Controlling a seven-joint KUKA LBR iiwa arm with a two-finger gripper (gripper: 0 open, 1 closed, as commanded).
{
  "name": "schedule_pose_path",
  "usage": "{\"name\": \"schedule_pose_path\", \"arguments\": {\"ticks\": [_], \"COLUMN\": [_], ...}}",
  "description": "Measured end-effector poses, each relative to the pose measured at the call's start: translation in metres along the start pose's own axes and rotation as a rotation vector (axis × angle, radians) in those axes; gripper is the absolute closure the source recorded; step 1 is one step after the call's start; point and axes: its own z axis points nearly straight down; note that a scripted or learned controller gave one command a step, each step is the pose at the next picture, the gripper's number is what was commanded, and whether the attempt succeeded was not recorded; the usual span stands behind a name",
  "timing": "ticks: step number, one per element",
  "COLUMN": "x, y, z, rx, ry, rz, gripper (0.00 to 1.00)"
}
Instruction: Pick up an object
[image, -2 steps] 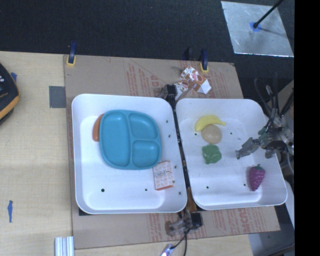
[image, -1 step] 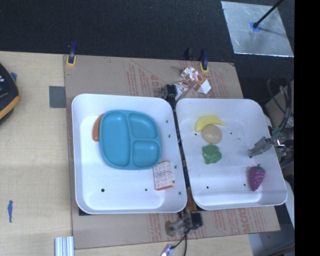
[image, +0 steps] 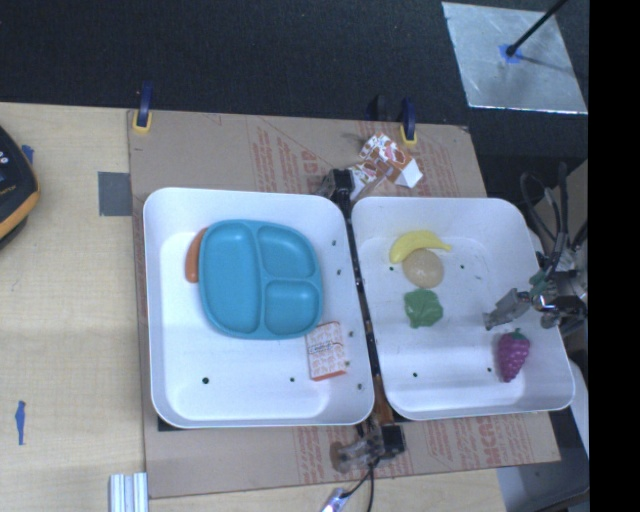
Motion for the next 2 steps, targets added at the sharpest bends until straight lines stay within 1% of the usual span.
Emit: {"name": "schedule_pose_path", "arguments": {"ticks": [1,2], "x": [0.013,0.061], "y": [0.094,0.089], "z": [-0.016,0.112], "rx": [-0.003,0.000], "ry": [0.001,0.000], "rz": [0.001,-0.001], "gripper": [0.00,0.00]}}
